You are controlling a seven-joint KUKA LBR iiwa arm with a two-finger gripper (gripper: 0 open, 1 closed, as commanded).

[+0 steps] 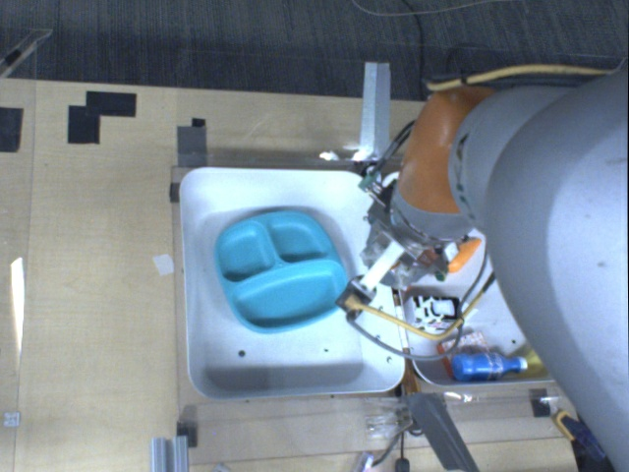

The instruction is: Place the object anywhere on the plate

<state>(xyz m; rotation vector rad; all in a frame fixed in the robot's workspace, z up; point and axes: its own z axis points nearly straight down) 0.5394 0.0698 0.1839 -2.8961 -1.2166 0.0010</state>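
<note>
Hand (385, 254): seen just beside plate's right edge, at bin wall; open/shut state can't be told.
Plate (280, 268): blue, laid in left bin (201, 264).
Orange obj (464, 256): seen beside wrist, over right bin (432, 372).

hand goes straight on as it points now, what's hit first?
Likely the blue plate, at its right edge: the hand points down-left towards it. Depth is unclear; it might meet the left bin floor beside it.

Pale wooden tabletop (88, 264) bearing two white bins

The left bin (201, 362) sits near its middle, the right bin (503, 315) just beside it and largely hidden. Black patches (98, 114) mark the tabletop's far left.
</note>
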